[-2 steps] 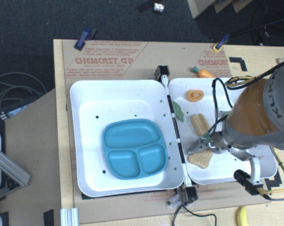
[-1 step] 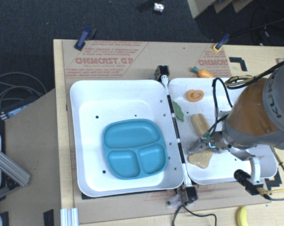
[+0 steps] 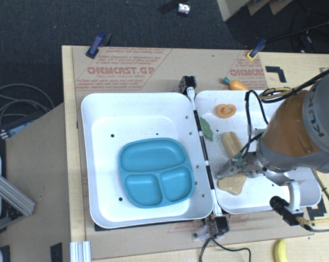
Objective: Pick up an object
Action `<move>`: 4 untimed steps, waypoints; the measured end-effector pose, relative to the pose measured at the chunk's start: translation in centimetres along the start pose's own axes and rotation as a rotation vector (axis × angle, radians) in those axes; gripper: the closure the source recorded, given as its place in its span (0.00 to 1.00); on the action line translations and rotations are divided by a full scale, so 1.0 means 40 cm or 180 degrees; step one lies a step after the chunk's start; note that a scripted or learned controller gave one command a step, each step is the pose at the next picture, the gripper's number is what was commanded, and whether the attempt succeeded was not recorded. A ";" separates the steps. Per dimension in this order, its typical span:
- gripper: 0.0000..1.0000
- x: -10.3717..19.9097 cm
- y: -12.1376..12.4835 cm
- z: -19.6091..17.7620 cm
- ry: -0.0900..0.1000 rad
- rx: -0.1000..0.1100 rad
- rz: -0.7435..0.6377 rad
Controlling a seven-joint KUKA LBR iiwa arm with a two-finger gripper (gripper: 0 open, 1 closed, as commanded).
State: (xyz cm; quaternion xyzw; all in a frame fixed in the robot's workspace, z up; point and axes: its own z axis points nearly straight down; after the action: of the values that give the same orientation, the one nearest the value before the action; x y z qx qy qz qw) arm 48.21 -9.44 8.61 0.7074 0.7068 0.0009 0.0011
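The hand hangs low in the right bin, just over a pale bread-like chunk; spread or pressed together, I cannot tell. The chunk looks light, rough and a bit squashy (probably toy food), best pinched across its narrow sides. Left bin holds a smooth blue divided tray.

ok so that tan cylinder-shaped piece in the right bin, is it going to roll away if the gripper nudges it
Probably, somewhat. The tan cylinder lies on its side on the smooth floor of the right bin, so a sideways nudge could roll it. It looks short and stubby, so it may skid or pivot instead. The gripper sits close beside it, with a beige lump nearby that might stop it.
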 end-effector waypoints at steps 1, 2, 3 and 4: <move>0.00 -0.121 0.224 -0.115 -0.0003 0.0002 -0.0005; 0.00 -0.017 0.167 0.007 0.0006 0.0019 -0.0008; 0.00 -0.004 0.214 0.005 -0.0001 0.0005 -0.0006; 1.00 -0.004 0.214 -0.020 -0.0006 0.0002 -0.0008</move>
State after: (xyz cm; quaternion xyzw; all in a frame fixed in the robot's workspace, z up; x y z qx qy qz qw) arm 56.78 -9.61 9.44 0.7066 0.7077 0.0001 0.0016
